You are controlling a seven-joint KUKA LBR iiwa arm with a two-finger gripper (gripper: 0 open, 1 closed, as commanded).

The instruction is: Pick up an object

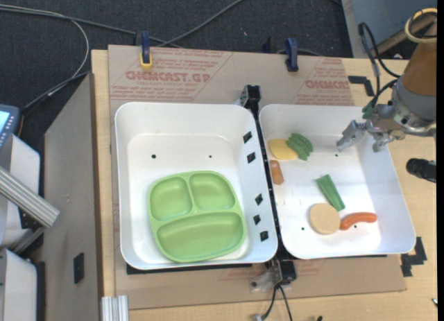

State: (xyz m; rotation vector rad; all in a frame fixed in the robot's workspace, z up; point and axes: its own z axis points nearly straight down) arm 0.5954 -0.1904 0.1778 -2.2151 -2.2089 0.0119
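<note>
You see a matt green plastic tray point(198, 215) in the glossy white plastic left bin point(132, 174), on printed brown cardboard point(208, 66).

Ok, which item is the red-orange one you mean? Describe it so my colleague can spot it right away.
Look in the right bin, the one without the green divided plate. Go to its near-right corner, where a tan round disc lies. The red-orange piece lies against the disc's right side: long, thin and slightly curved, the only red item, unlike the green stick just above.
</note>
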